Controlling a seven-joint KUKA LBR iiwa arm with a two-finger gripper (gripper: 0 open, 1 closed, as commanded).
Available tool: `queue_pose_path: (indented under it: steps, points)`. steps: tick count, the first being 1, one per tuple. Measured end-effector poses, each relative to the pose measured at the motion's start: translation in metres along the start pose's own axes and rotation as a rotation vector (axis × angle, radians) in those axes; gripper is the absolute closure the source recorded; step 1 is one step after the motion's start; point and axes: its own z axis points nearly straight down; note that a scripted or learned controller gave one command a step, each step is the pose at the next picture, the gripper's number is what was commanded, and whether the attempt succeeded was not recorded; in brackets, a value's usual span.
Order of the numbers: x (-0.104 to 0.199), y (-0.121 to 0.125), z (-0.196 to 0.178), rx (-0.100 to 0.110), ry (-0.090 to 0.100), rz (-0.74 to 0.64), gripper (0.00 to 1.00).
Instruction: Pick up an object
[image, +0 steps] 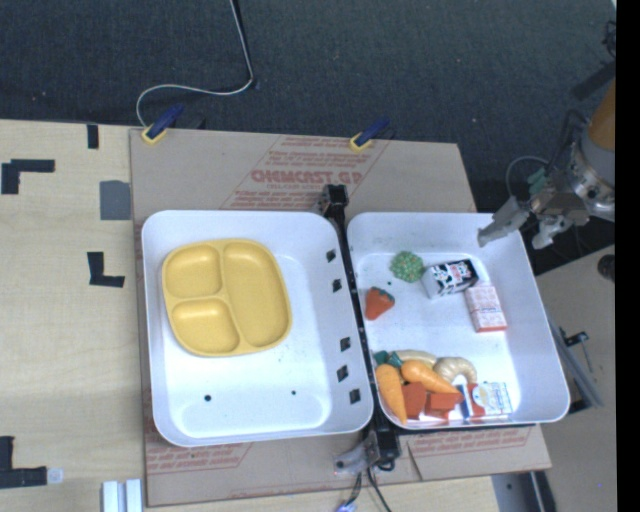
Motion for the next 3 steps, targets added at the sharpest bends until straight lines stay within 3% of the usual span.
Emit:
queue_pose_path:
  steps: [1, 2, 3]
  points:
    - [0.037, 0.019, 0.117, 0.004, 0.001, 0.0, 0.0]
    - [0.066, 0.051, 0.18, -0.001, -0.001, 0.0, 0.0]
    - [0.032, 0.078, 0.195, -0.003, -0.001, -0.001, 0.0]
